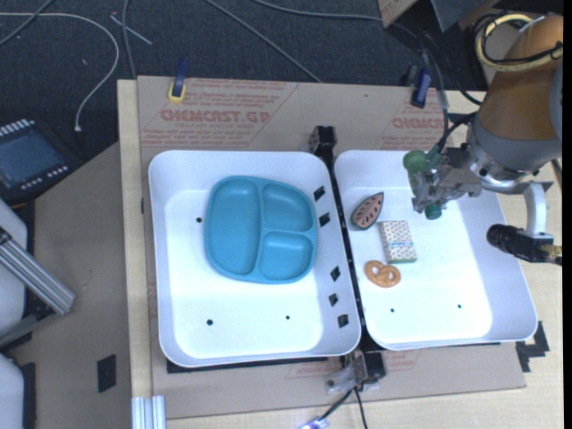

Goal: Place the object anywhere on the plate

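The gripper hangs over the far part of the right bin, with nothing seen between its fingers; how wide they stand cannot be told. Along that bin's left wall lie a brown leaf-shaped piece, a small patterned block and a pretzel, while the blue divided plate sits in the left bin.

On the cardboard-covered surface two white bins sit side by side, blue clamps at its twelve o'clock edge, white cables on dark floor beyond, a small screen at nine o'clock.
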Robot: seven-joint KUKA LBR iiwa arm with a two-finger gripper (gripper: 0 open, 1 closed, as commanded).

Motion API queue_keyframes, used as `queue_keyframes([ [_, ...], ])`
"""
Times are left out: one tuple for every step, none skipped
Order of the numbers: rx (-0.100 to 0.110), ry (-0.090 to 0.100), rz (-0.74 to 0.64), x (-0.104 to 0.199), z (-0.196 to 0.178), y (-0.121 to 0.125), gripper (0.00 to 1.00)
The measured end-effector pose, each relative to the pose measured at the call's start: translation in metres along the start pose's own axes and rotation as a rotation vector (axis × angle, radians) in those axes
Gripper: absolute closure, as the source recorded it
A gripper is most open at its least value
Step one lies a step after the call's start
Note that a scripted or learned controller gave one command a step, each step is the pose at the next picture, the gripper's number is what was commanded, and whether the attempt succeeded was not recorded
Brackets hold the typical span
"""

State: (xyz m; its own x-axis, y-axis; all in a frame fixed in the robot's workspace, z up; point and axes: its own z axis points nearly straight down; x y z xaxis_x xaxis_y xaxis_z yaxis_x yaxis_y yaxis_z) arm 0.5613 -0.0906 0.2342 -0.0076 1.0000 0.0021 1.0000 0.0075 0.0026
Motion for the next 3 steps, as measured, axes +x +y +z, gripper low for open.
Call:
queue_keyframes([
  [0.002,-0.001,0.002,0.05,0.006,0.01,1.0],
  [-0.001,-0.001,0.002,0.095,-0.003,0.032,1.0],
  [0.002,0.0,0.001,0.151,0.011,0.053,1.0],
])
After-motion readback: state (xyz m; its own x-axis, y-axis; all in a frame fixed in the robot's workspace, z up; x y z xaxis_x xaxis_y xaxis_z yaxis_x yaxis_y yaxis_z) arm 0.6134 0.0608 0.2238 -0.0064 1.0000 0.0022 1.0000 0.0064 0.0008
